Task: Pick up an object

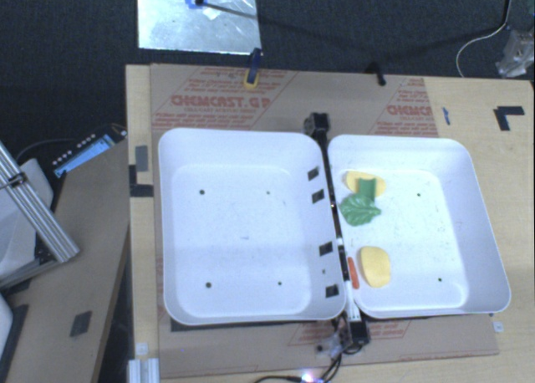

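Well, no telling how the gripper stands, open or closed. Over in the right bin [481,231], close to its left wall, a few small things to pick from. Farthest back, a flat yellow piece [364,182] with round corners. Just in front of it and touching it, a green leafy piece [361,209] with a bumpy edge. Nearer, and apart from those two, a smooth yellow oval [374,266]. Right beside the oval on its left, a tiny orange stick [353,273], too small to tell more. To the left, the left bin [242,222], white and shiny like the other, with rounded corners and little dark dots on its floor. Under both bins, a brown board [217,99] with red letters. At its far edge, a yellow and blue clip [252,72]. Farther back, a shiny silver sheet [196,5] on dark carpet [376,5]. On the left, a tan table [84,231] with a metal rail [33,214]. Far right, a thin white cable [481,38].
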Controlling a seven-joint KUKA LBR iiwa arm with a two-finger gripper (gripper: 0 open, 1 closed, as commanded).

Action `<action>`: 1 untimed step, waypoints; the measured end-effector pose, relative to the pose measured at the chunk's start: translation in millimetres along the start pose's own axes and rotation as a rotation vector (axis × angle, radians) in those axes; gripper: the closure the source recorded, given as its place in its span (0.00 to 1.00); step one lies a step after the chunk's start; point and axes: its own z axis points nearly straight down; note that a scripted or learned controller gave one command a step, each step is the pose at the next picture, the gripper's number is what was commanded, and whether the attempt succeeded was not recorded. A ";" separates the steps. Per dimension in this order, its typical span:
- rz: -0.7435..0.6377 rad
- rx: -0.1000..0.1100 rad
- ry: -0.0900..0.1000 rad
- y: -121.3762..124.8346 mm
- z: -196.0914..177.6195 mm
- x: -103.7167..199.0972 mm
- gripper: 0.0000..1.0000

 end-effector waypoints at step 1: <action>0.000 -0.008 -0.002 -1.1 -122.0 -0.2 1.00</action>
